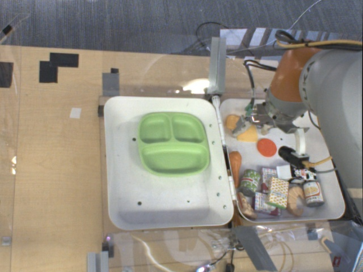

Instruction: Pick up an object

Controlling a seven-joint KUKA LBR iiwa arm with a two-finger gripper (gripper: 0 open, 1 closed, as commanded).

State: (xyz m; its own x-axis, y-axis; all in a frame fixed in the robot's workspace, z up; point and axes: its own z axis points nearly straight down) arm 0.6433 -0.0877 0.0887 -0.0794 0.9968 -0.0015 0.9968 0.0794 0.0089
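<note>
- Light: bright, even, from overhead; colours read true.
- Glare: white hot spot on the bench just above the left bin (122, 169), at its top right corner; fainter sheen on the floor well above that bin.
- Shadows: soft grey along the left bin's lower inner wall; thin rim round the green tray (173, 142) inside it.
- Focus: moderate; small items right of the left bin look soft, labels unreadable.
</note>
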